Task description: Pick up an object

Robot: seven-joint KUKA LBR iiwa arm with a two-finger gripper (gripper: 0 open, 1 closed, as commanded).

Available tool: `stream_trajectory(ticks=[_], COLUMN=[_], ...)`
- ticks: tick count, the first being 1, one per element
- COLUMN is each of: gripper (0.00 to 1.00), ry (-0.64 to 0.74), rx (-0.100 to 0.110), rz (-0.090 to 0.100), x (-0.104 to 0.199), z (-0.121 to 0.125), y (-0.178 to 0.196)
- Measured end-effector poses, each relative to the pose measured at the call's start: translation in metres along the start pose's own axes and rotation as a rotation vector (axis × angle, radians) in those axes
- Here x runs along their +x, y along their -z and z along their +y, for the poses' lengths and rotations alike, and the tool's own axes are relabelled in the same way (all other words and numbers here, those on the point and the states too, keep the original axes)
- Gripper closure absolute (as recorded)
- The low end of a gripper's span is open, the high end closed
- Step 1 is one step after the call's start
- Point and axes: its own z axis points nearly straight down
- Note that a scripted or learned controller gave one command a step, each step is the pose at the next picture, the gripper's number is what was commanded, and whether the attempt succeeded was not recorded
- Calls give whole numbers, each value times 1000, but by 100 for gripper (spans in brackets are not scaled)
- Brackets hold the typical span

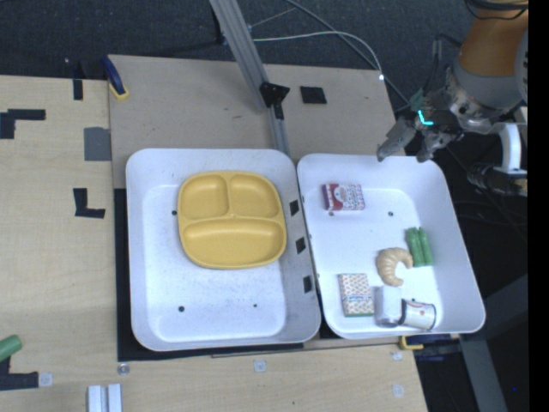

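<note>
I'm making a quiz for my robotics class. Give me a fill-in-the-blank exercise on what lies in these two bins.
1. The yellow divided plate lies in the ____ bin.
2. The croissant lies beside a ____ object.
3. The red-and-white carton lies in the ____ bin.
4. The claw is at the right bin's ____ edge.

Missing words: left; green; right; far

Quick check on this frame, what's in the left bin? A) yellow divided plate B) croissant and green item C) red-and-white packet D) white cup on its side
A: the yellow divided plate lies in the left bin, while the croissant, green item, red-and-white packet and white cup all lie in the right bin.
</note>
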Motion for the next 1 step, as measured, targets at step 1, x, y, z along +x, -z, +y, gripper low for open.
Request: stream_trajectory(ticks=[1], gripper=[0], ry=[0], rx=[-2], rz=[0], x=[0], z=[1], y=[1])
